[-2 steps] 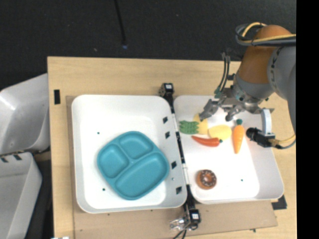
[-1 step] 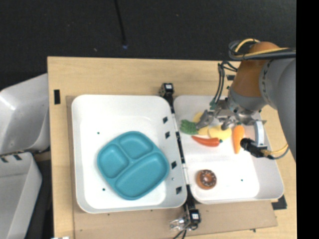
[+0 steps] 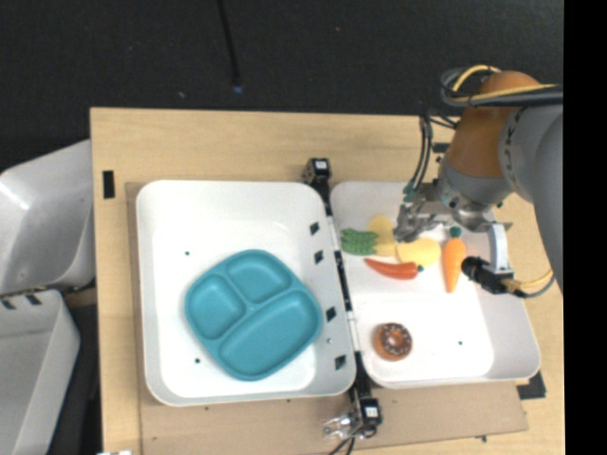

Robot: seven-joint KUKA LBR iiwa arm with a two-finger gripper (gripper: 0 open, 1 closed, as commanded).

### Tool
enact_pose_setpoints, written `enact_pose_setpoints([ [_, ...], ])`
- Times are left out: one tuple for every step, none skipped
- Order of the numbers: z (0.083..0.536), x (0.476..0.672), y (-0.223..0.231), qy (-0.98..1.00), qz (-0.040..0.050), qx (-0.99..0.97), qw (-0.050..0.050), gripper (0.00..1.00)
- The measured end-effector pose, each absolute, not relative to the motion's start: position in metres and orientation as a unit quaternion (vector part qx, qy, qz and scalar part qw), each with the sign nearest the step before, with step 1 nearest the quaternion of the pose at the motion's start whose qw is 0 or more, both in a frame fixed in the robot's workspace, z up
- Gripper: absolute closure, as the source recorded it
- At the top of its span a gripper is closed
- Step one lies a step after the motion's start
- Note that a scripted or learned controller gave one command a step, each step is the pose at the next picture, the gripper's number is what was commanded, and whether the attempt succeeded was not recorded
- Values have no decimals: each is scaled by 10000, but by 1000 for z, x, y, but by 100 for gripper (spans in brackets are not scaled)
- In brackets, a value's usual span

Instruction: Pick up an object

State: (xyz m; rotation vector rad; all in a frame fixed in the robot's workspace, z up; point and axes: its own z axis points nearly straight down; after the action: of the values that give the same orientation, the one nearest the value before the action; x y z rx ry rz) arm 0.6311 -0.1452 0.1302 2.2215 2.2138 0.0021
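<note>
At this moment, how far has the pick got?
Done: the arm has reached into the right bin, with the hand low over the food cluster: yellow piece, red pepper, green item.
In hand: nothing visibly held.
Left: grasp and lift. The carrot and donut lie untouched; the blue plate sits in the left bin.
</note>
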Motion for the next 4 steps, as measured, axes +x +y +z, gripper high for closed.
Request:
enact_pose_setpoints([
  [175, 629, -150, 7051, 13, 7091, 27, 100],
  [219, 629, -152, 7061, 14, 7081, 29, 100],
  [273, 630, -153, 7081, 18, 7061, 35, 100],
  [277, 616, -106, 7088, 2, 7054, 0, 100],
])
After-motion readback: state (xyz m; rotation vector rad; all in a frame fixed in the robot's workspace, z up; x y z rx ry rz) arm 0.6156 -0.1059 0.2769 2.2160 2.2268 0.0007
